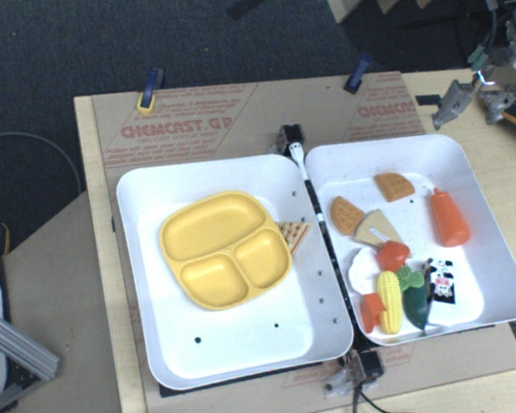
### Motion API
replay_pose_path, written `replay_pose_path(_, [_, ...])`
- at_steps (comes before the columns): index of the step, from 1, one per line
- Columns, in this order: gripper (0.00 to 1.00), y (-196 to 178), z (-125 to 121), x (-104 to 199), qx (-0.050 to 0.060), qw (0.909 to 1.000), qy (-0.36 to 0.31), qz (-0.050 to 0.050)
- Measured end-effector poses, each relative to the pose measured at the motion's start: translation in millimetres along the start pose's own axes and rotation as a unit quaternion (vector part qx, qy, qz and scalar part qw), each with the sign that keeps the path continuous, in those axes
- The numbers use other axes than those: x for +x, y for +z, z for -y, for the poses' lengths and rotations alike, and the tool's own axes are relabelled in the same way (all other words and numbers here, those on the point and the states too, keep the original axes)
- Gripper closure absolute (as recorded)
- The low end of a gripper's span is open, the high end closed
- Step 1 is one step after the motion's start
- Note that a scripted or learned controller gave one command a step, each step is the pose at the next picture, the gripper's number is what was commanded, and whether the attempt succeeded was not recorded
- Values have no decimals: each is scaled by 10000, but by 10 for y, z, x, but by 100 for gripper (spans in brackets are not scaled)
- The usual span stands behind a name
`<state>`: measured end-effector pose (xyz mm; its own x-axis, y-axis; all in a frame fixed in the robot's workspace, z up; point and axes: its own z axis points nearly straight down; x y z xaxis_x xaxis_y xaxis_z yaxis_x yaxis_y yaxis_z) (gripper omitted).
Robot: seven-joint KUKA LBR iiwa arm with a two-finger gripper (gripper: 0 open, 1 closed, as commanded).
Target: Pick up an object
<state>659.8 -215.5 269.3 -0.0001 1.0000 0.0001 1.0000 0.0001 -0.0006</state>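
While the hand (456, 102) waits at the far right off the bins, its state untellable, toy foods cluster in the right bin (485, 182) for picking; the left bin (144, 259) keeps a yellow tray (224, 248).

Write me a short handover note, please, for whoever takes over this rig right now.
Gripper: at the view's upper right, above and outside the right bin, holding nothing visible; finger state unclear.
Right bin holds the toy food: orange bottle, corn cob, tomato, bread pieces.
Left bin holds the yellow divided plate, with a waffle piece at its edge.
Done: nothing picked yet.
Left: descend, grasp one object, lift.
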Motion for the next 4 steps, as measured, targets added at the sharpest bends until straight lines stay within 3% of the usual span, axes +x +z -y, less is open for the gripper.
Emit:
replay_pose_path(1, [0, 426, -2, -11, 23, 10000, -2, -4])
replay_pose_path(3, [0, 1624, 97, -43, 22, 10000, -3, -28])
replay_pose_path(4, [0, 1791, 61, -9, -14, 10000, -15, -34])
